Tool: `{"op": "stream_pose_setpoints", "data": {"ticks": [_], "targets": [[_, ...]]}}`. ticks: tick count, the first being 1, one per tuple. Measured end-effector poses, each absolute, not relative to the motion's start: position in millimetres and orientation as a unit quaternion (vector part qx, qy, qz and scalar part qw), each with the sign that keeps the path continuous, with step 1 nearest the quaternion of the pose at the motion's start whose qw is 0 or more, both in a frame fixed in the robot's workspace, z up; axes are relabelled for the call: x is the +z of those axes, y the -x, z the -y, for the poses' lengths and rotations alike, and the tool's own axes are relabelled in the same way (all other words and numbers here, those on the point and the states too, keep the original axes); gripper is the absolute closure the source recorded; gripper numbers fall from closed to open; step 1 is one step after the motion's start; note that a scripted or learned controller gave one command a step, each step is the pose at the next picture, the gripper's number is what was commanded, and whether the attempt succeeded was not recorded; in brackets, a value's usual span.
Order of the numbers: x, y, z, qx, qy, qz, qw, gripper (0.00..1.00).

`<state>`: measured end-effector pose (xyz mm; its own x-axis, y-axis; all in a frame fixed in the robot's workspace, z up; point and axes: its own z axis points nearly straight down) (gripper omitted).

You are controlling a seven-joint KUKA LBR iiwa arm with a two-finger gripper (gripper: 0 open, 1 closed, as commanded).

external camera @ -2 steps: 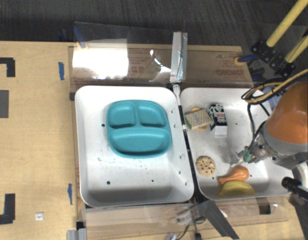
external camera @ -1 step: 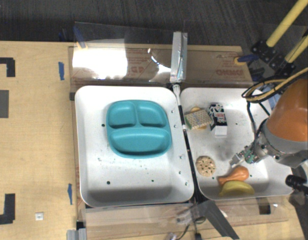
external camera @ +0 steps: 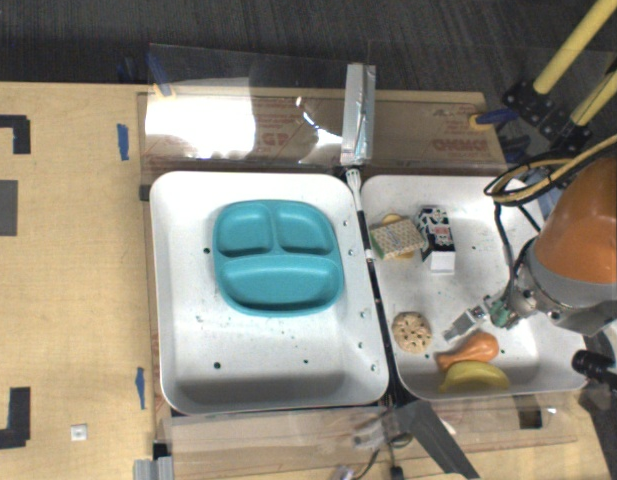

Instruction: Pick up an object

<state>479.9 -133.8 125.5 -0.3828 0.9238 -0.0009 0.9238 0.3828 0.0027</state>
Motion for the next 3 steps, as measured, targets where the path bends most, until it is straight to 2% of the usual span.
{"op": "stream_pose_setpoints", "data": {"ticks": [1, 2, 3], "targets": [[113.4, -479.6, 115.6, 0.0, -0.729, -0.684, 0.0, 0.0], [87.6, -540.9, 113.5, 0.0014, -0.687, -0.727, 0.002, 0.0], [101.6, -607.6, 97.4, 0.0008, -0.652, -0.758, 0.001, 0.0]]}}
